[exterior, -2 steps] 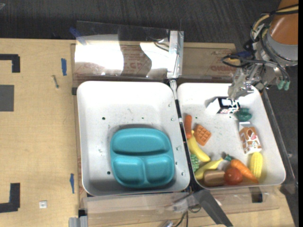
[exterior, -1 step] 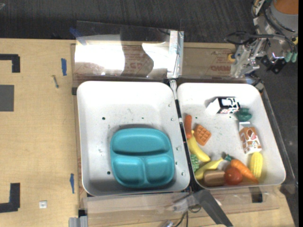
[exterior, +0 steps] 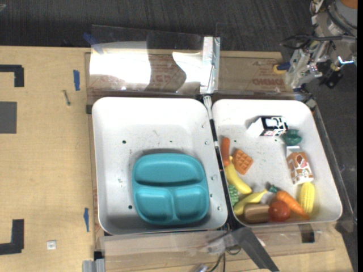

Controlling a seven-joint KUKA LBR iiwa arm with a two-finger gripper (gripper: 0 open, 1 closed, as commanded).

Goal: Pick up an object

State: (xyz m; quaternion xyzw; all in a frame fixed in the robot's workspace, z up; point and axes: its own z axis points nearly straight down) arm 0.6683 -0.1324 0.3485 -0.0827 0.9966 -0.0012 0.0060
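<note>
Two shallow white bins are seen side by side on the tabletop (exterior: 39, 152). Nearest the camera, along the front edge of the right bin (exterior: 326, 152), a cluster of toy food is packed: one brown sausage (exterior: 256, 212), one red tomato (exterior: 279, 210), one carrot (exterior: 292, 203) and one ear of corn (exterior: 306, 196), all touching or just beside one another. Two bananas (exterior: 238, 180) are counted at the bin's left side, one of them lying across the other's end, with a small green piece half hidden between them and the bin wall. One teal divided tray (exterior: 169, 187), with three compartments, is laid in the front half of the left bin (exterior: 113, 123).

Further back in the right bin, one waffle (exterior: 242, 161), one thin orange-red piece (exterior: 226, 150) against the left wall, and one printed packet (exterior: 298, 166) are found. Behind these, one small dark green item (exterior: 293, 135) and one black-and-white carton (exterior: 270, 124) are placed; what the green item is cannot be made out.

Farthest away, at the upper right corner, the arm is cut off by the frame edge, and the claw (exterior: 306, 67) is held above the tabletop behind the right bin, well apart from every object. Whether the claw is spread or pressed together cannot be told amid the cables and brackets.
</note>
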